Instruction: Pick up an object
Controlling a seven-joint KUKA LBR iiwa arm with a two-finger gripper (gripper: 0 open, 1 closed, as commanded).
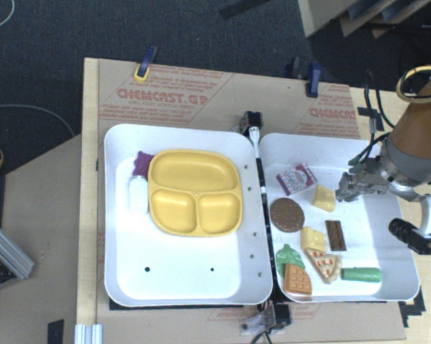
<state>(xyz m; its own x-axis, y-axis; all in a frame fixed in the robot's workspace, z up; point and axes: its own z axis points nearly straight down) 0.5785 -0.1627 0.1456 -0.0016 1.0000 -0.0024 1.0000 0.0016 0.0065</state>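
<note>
Claw (pixel 345 190): we cannot tell its state; it hangs at the right bin's (pixel 396 289) 1 o'clock.
Left bin (pixel 177 287): yellow tray (pixel 195 191).

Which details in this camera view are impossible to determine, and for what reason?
- Gripper: its fingers are too small and dark in the camera view to tell whether they are open or shut, or whether they touch the yellow wedge.
- Purple object and white bottle in the left bin: partly covered by the yellow divided tray.
- Pink packet: its print is too small to read.
</note>
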